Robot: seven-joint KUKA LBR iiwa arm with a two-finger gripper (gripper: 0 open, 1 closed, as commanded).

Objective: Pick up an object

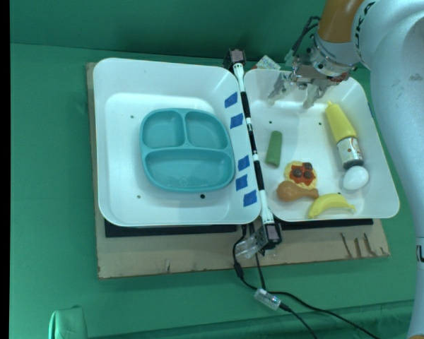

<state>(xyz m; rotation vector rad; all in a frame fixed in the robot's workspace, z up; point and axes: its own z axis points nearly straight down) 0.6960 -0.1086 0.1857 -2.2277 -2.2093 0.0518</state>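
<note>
My gripper (294,92) hangs over the far end of the right bin (381,207), its two fingers spread apart with nothing between them. Below it in that bin lie a green pickle (273,148), a yellow mustard bottle (341,128), a white egg (355,178), a small pizza slice (301,173), a brown chicken drumstick (293,191) and a yellow banana (331,205). The gripper is well above and behind all of them, closest to the top of the mustard bottle.
The left bin (116,83) holds a teal divided plate (186,149). A black-and-white striped bar (249,129) with blue tape marks runs between the bins. Cables (283,302) trail off the bench's front edge.
</note>
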